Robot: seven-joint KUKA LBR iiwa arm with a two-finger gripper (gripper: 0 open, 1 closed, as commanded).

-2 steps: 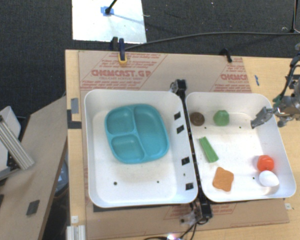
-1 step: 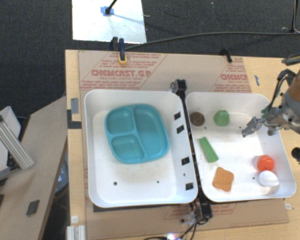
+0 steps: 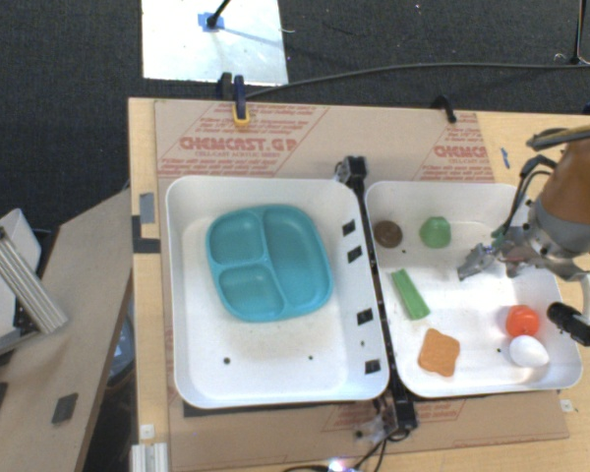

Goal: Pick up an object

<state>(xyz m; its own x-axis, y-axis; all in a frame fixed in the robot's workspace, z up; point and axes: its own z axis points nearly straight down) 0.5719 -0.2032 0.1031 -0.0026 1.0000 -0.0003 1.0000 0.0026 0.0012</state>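
On the counter [image 3: 305, 131], starting at your far left, you have the left bin [image 3: 192, 293] with a teal divided plate [image 3: 268, 262] lying flat in its middle, three compartments facing up. Next comes the black divider where the two bins meet, and then the right bin [image 3: 472, 308]. Along its far side you'll see a small brown round object [image 3: 387, 233] and, just beside it, a green ball [image 3: 435, 231]. Below those, a green stick-like block [image 3: 409, 294] lies at a slant, and nearer the front wall sits an orange, bread-shaped piece [image 3: 439, 352]. Toward the right end, a red-orange ball [image 3: 522, 320] rests touching a white egg [image 3: 529, 351] (the egg is the nearer of the two to the front wall). The tool [image 3: 477, 262] reaches in from your right above the bin floor, between the green ball and the red-orange ball, with nothing between its tips; you cannot tell whether it is spread or closed.
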